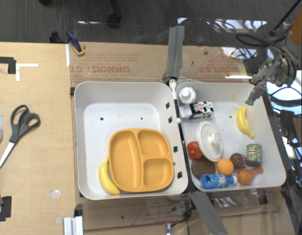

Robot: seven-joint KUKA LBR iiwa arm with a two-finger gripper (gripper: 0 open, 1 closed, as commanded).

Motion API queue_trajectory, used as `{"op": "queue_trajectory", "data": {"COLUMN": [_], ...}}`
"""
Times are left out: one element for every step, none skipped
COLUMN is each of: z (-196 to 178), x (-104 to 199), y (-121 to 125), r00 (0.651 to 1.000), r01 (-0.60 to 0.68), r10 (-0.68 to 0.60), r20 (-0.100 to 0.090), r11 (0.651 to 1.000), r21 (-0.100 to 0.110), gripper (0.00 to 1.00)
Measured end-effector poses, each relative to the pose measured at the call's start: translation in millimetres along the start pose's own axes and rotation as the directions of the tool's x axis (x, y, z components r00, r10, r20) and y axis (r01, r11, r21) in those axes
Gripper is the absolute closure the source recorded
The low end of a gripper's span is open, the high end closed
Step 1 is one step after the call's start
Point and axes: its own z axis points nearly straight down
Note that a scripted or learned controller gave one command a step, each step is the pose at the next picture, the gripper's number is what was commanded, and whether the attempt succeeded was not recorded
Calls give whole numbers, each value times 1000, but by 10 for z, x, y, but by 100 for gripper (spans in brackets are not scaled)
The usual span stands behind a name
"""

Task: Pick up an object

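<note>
At the right bin's far right corner: you have the gripper (253, 95), hanging over the rim and tilted down toward the inside of the bin.
Fingers: you cannot tell from this view whether they are wide or narrow; nothing shows between them.
Arm: it comes in from the right edge, grey, with a tangle of cables beside it.
Right bin (275, 146): this one carries most of your objects.
Banana (244, 121): it lies near the bin's right wall, just below the gripper, apart from it.
White bottle (186, 95): it sits in the far left corner of the right bin.
Small carton (201, 109): black and white, just beside the bottle, toward the middle.
White lid (210, 140): round, near the bin's centre.
Tomato (194, 150): red, touching the lid's left edge.
Near edge of the right bin: you see a brown cookie (202, 167), an orange (224, 167), a blue bottle (217, 181) lying on its side, a dark plum (237, 159), a small can (253, 153) and an orange chicken leg (247, 175), all crowded together.
Left bin (92, 131): it holds a yellow divided plate (140, 159) toward the near edge, with a second banana (106, 177) tucked under the plate's left rim.
Desk, left edge: a pair of scissors (16, 129) lies well apart from both bins.
</note>
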Motion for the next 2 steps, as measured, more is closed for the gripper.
{"op": "queue_trajectory", "data": {"z": [1190, 1519], "x": [294, -12], "y": [-352, -172], "r00": [999, 1000], "r01": [39, -21], "r10": [-39, 21], "r20": [-3, 1], "r11": [999, 1000], "r21": [0, 0], "gripper": [0, 0]}}
